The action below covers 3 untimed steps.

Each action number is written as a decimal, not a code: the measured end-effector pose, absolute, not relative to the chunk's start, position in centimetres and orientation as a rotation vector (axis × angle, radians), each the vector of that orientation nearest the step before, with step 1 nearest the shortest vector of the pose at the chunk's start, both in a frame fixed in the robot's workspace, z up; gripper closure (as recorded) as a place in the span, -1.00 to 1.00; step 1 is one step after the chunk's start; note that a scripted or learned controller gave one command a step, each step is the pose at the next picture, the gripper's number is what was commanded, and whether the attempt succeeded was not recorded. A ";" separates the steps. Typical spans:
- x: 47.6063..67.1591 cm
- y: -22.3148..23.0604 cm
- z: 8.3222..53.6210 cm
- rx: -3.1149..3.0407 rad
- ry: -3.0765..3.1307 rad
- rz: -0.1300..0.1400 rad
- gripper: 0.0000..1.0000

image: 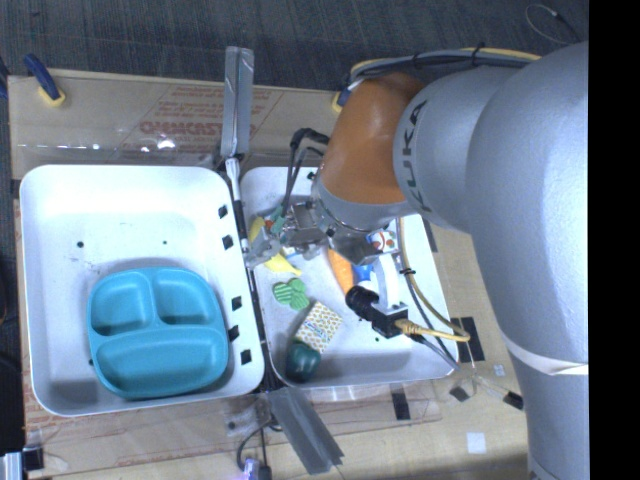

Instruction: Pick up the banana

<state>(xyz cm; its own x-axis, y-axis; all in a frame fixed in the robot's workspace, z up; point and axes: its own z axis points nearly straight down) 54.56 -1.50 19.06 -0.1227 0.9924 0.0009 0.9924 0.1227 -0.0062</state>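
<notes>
- Arm: you see the grey body reaching in from the right and covering much of the right bin; the orange band sits above the wrist, over that bin's upper half.
- Bench: tan board under both bins, with a clear sheet lying on its upper left part.
- Left bin: white and shallow, on your left in the view.
- Right bin: white, just beside the left bin, with small things crowded in it.
- Tray: blue, three compartments, lying flat in the lower part of the left bin.
- Gripper: you find it low in the right bin, near the bin's left wall, under the wrist. The parts there are small and cluttered, so you cannot tell how far it stands open or whether it has hold of anything.
- Banana: a yellow piece in the right bin by its left wall, just beside and below the gripper; whether the two touch cannot be told.
- Carrot: orange, slanted, right of the banana.
- Box: small, checked pattern, tilted, in the middle of the right bin.
- Green toy: ridged, just below the banana.
- Dark ball: green, at the near edge of the right bin, below the box.
</notes>
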 end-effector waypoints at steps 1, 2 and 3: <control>54.5 -10.7 9.1 -1.972 -2.443 0.002 -1.00; 60.7 -9.8 9.2 -2.063 -2.367 0.002 -1.00; 60.7 -9.7 10.2 -2.057 -2.370 0.003 1.00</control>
